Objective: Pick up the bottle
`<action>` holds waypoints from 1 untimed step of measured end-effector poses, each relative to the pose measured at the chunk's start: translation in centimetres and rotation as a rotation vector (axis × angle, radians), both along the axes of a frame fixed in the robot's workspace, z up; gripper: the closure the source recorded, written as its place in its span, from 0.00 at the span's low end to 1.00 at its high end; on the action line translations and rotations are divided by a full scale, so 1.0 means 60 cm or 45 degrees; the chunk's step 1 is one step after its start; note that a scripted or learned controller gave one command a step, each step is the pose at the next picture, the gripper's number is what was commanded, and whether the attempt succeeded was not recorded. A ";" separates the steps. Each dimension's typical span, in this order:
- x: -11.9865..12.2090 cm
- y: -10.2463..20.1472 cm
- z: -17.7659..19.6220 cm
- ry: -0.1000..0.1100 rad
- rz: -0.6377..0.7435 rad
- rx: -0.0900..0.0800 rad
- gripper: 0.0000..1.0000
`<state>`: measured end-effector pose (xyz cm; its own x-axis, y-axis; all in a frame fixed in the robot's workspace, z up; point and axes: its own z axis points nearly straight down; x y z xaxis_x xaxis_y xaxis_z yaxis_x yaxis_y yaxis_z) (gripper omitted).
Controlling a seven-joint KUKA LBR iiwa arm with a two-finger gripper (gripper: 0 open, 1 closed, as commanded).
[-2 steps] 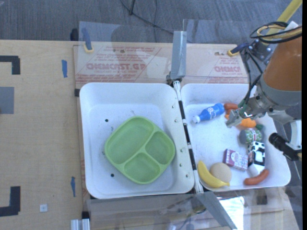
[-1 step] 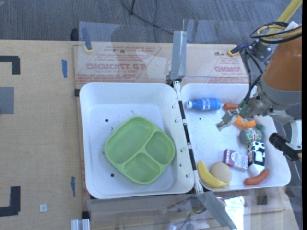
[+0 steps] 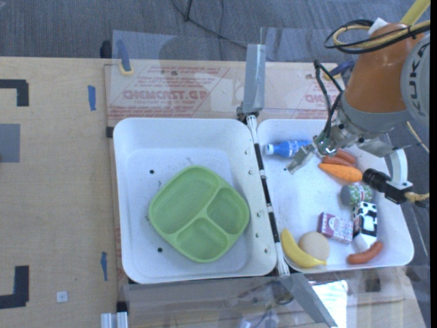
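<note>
The bottle [image 3: 287,147], blue with a white cap end, lies on its side in the far left corner of the right bin [image 3: 300,197]. My gripper [image 3: 311,152] hangs just to the right of it, at the bottle's right end, under the orange-banded wrist [image 3: 382,67]. Its fingers stand open and spread, one metal fingertip [image 3: 298,161] slightly nearer than the bottle. Nothing is held between them.
A carrot [image 3: 341,172] and a red piece [image 3: 345,157] lie just right of the gripper. Nearer are a green ball [image 3: 356,195], black-and-white carton [image 3: 367,219], pink box [image 3: 336,227], banana [image 3: 300,250], egg [image 3: 315,244] and sausage [image 3: 365,253]. A green divided plate [image 3: 199,214] fills the left bin [image 3: 136,149].
</note>
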<state>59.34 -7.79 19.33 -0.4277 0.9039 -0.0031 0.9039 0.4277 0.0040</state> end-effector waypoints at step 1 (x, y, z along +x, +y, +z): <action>0.063 -0.068 -0.177 -0.003 0.083 -0.001 0.00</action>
<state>63.13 -11.88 8.71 -0.4855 0.8742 -0.0051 0.8742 0.4855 0.0053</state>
